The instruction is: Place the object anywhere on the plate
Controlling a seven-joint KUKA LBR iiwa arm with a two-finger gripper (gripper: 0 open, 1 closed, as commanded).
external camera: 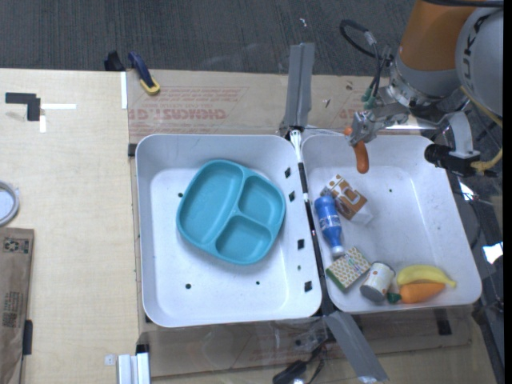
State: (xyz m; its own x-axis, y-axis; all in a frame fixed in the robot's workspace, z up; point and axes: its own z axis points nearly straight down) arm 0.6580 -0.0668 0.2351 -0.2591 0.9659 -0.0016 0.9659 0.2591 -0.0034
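Gripper (362,137) grips an upright sausage (362,158) above the right bin (448,214), its top hidden; blue plate (231,211) sits left

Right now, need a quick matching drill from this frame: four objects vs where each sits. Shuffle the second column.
1. plate
2. sausage
3. blue bottle
4. banana

A. right bin, front right corner
B. hanging from the gripper over the right bin's back edge
C. left bin, centre
D. right bin, along the divider

Pairs: 1-C, 2-B, 3-D, 4-A
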